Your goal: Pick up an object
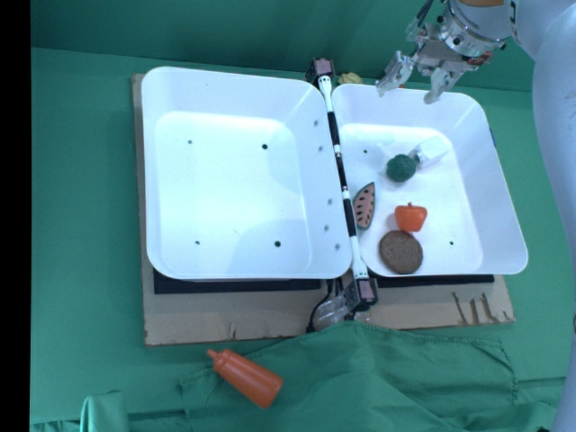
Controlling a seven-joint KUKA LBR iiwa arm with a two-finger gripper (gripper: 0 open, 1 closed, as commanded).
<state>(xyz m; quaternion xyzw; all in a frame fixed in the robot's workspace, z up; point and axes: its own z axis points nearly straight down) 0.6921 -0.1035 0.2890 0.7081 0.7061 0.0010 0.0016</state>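
My gripper [416, 79] hangs open above the far edge of the right bin [486, 133], with nothing between its fingers. Below it in that bin lie a small white bottle [431, 152], a green broccoli piece [401, 167], a watermelon slice [364, 205], an orange-red pepper [410, 217] and a round brown cookie [400, 252]. The gripper is well above and behind all of them, nearest the white bottle.
The left bin [180, 97] sits beside the right one, with a black-and-white divider bar [340, 169] between them. An orange bottle [245, 378] lies on the green cloth in front of the bench. A small yellowish object [350, 78] rests behind the right bin.
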